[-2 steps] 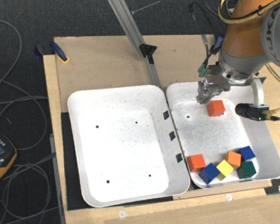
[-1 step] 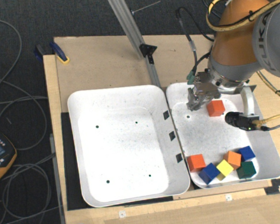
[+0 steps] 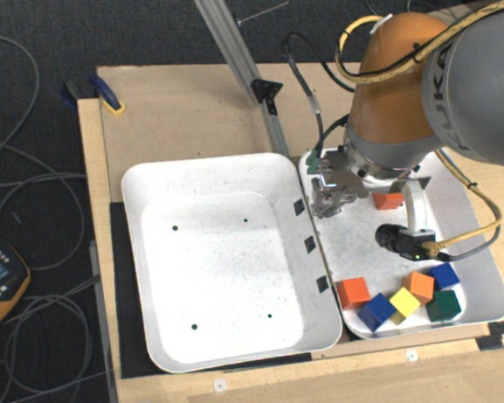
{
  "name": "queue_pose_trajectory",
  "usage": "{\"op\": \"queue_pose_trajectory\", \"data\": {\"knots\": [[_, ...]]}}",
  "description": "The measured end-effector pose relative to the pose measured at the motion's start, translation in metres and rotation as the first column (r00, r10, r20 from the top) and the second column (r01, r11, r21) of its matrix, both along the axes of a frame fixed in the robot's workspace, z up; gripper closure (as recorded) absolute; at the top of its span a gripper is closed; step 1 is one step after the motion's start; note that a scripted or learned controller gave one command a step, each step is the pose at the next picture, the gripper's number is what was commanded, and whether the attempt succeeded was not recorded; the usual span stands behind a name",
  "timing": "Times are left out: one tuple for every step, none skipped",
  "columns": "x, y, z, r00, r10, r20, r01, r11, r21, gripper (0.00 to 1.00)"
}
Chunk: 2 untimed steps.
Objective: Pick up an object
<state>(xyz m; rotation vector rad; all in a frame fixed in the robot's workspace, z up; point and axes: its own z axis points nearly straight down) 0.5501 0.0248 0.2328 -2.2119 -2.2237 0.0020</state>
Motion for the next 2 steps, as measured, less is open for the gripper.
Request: {"op": "queue_pose_trajectory", "data": {"knots": [[-0.0275, 0.0401, -0.0050, 1.000, -0.001, 0.000, 0.001, 1.000, 0.000, 1.00], [-0.0262, 0.0373, -0.0047, 1.000, -0.006, 0.003, 0.006, 1.000, -0.001, 0.00]]}}
